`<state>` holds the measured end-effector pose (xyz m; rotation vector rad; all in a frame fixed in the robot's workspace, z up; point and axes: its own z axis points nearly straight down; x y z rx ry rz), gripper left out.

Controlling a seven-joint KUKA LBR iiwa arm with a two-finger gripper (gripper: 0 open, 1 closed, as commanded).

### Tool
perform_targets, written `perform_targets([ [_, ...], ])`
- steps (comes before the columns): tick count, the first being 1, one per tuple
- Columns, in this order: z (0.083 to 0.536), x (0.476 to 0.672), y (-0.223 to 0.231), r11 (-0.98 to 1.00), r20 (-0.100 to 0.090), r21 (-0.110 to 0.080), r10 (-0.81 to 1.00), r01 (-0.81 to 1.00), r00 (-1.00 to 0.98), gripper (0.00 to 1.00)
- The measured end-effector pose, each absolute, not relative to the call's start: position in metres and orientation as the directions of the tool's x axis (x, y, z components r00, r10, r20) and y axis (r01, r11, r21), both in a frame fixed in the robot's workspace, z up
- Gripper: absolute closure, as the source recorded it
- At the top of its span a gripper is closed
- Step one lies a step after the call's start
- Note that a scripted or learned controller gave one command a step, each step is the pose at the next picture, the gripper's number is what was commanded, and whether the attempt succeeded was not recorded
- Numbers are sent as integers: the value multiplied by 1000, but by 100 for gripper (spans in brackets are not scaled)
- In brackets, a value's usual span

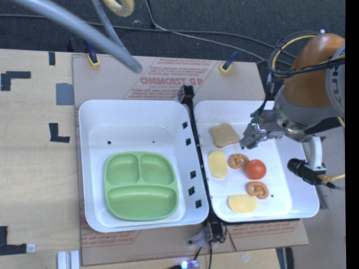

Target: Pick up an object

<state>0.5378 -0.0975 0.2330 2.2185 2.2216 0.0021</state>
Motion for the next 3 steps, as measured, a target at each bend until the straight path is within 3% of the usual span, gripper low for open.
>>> perform_targets([
  [2, 246, 550, 14, 8, 1, -1, 1000, 1000, -8, 100],
  [3, 230, 563, 68, 6, 0, -2, 1000, 1000, -6, 100],
])
